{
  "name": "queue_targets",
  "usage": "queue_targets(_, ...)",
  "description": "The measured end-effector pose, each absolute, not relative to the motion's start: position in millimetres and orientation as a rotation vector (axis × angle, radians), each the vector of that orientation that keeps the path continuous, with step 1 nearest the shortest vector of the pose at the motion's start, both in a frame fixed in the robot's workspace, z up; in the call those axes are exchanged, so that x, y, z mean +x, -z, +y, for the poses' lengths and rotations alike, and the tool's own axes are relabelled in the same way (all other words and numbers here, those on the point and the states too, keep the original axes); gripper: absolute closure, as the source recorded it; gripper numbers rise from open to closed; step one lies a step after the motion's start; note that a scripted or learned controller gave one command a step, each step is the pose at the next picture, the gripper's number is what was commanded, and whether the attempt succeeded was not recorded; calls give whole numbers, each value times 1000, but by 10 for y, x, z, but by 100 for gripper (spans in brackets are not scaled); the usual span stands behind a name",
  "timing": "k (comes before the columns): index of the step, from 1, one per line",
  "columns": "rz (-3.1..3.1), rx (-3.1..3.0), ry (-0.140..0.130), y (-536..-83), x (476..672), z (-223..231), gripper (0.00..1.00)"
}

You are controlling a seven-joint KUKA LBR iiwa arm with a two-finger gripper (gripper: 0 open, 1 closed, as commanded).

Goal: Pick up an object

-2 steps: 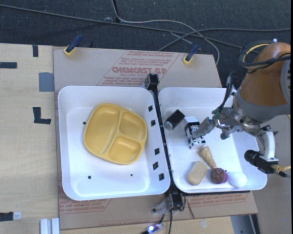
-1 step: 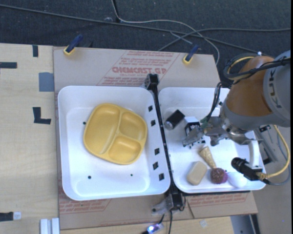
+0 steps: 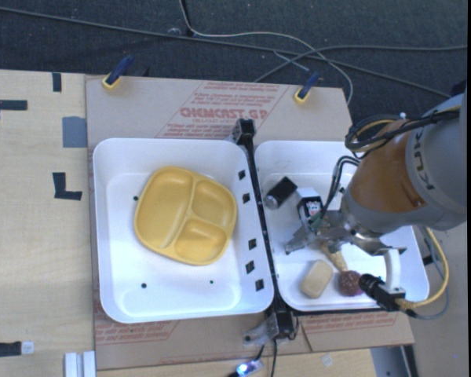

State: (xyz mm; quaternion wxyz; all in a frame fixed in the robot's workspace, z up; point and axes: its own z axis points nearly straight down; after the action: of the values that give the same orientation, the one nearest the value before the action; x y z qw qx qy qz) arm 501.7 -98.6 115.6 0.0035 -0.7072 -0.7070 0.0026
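- Where the right bin point(image 3: 294, 157) holds loose things, a pale tan rounded block point(image 3: 316, 279) (smooth, soap-like) lies near its front edge.
- Tool point(image 3: 310, 234) hovers just behind it; grip unreadable.

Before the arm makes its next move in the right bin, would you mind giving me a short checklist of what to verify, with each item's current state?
1. Gripper is over the right bin: ok.
2. Something is held between the fingers: cannot tell, the wrist hides them.
3. Beige block lies free on the bin floor, apart from the divider: ok.
4. Dark reddish ball is easy to reach: not ok, it sits right beside the beige block and near the arm's cabling.
5. Small black cylinder is clear of the arm: ok.
6. Yellow sectioned plate lies in the left bin, out of the way: ok.
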Motion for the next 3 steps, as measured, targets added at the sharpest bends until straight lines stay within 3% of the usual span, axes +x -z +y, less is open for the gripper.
queue_targets(1,-2220,-2216,-4,-1284,5031,-977,100)
queue_targets(3,-2226,-2223,4,-2442,5060,-989,100)
